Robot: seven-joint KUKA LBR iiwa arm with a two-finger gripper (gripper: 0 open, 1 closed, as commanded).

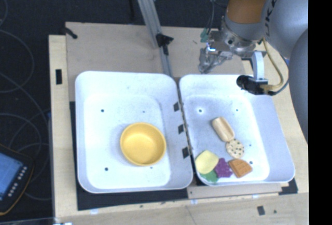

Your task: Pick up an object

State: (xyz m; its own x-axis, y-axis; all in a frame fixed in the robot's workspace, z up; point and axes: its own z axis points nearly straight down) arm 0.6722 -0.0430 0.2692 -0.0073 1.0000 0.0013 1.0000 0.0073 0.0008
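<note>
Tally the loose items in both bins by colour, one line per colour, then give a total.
Yellow: 2, the bowl in the left bin and a yellow piece in the right bin
Tan: 2, a bread roll and a speckled cookie
Purple: 1, a grape cluster
Orange-brown: 1, a wedge
Green: 1, a piece under the yellow one
Total: 7

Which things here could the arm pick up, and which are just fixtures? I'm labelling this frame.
Candidates to pick:
yellow bowl
bread roll
cookie
yellow piece
purple piece
orange piece

Fixtures:
left bin
right bin
metal pole
</note>
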